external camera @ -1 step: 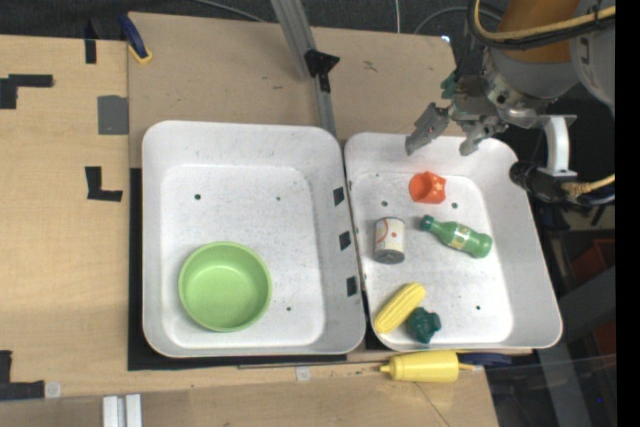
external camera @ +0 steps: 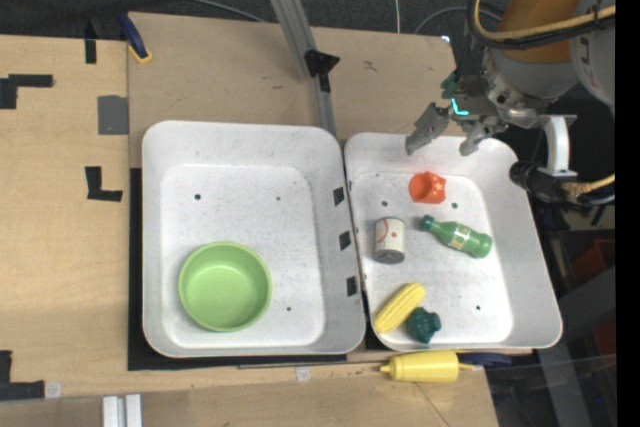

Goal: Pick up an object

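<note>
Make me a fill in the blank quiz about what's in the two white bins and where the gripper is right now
1. The left bin holds one thing, a green ____.
2. The open gripper hovers over the far edge of the ____ bin.
3. The green bottle lies on its ____, just right of the small can.
4. The corn cob in the right bin is coloured ____.

Missing words: bowl; right; side; yellow
</note>
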